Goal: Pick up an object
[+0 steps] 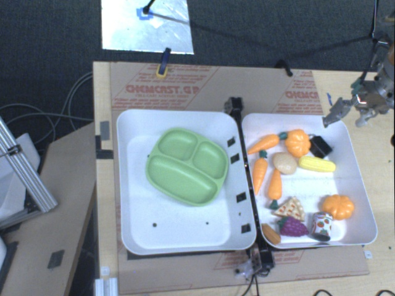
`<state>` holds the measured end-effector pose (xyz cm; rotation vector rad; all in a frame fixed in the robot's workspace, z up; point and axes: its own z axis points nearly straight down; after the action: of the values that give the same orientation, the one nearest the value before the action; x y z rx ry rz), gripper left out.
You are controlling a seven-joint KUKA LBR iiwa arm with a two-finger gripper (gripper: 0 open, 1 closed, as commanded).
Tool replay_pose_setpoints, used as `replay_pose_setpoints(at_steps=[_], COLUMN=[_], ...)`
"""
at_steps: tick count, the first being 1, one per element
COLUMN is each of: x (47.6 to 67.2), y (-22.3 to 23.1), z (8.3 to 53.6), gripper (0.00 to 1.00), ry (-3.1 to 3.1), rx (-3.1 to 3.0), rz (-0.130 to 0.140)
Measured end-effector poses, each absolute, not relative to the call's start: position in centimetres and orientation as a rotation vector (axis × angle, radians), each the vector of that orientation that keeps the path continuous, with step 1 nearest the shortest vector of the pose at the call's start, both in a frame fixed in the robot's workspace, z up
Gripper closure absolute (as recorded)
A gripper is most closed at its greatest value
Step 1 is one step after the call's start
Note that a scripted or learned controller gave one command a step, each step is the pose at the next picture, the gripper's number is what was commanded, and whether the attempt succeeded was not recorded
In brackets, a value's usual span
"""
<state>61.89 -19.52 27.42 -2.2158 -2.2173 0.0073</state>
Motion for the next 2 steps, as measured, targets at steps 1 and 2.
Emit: replay_pose_setpoints(at_steps=[1, 2], x=[62.1, 61.8], y=[-19.5, -19.0], z=[28.1, 21.9], gripper=[0.0, 0.0], ry=[-2.227, -2.222], rx=[-2.219, -2.218], rz=[-0.002, 0.002])
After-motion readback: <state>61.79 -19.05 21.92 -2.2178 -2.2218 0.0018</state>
